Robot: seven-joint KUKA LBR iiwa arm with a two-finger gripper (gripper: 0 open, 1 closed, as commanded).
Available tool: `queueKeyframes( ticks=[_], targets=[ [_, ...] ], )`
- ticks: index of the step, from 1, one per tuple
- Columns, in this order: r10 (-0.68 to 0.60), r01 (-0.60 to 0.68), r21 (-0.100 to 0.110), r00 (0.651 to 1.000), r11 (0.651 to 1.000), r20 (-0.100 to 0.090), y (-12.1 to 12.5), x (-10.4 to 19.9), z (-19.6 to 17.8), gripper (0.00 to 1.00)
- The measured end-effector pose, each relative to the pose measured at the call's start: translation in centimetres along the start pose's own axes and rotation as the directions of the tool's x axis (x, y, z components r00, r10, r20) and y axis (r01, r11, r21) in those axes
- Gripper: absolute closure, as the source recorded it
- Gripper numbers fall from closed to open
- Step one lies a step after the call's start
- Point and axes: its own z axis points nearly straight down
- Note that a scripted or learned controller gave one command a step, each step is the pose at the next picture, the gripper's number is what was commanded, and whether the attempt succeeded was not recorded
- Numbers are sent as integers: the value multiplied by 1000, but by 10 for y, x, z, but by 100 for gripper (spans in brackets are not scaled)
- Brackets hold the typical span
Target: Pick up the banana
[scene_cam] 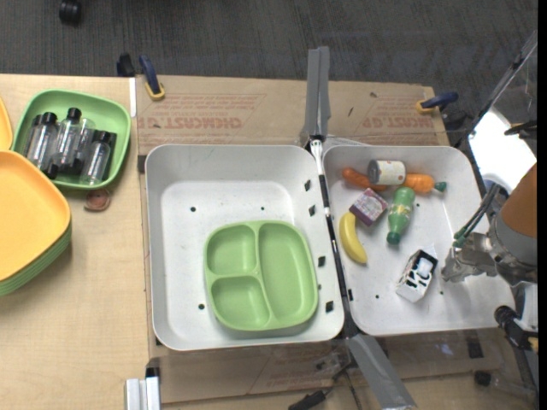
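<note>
The banana (pixel 352 238) lies in the right bin (pixel 461 310), close to that bin's left wall, left of centre-right in the frame, its length running roughly top to bottom. Just beside it to the upper right sits a small purple box (pixel 368 207), and next to that a green bottle (pixel 399 214). Above them lie a carrot (pixel 420 182) and a small can (pixel 388 172). A white carton with black markings (pixel 417 275) rests lower right of the banana. The gripper (pixel 466 263) sits at the right edge of the frame over the right bin's right side, well apart from the banana; its opening cannot be judged. The left bin (pixel 171 229) holds a green divided tray (pixel 261 275).
</note>
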Motion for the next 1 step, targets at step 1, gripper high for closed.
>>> queueKeyframes(
  ticks=[1],
  targets=[
    [119, -119, -1, 993, 993, 2, 67, 30, -27, 100]
  ],
)
